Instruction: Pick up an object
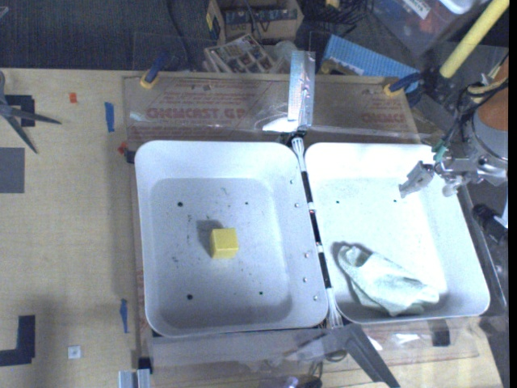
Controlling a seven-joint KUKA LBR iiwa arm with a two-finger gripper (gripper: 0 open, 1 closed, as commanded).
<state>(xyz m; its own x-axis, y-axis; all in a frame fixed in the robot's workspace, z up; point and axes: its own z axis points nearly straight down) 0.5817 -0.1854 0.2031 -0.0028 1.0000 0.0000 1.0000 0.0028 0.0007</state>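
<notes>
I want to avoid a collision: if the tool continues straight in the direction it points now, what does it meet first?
Probably the bare floor of the right shallow white bin. The tool points left and downward; the crumpled pale cloth lies nearer the camera, off that line, though depth is unclear.

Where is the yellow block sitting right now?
In the camera view, the yellow block lies near the middle of the left bin, alone on its floor. The crumpled white cloth is in the right bin.
</notes>
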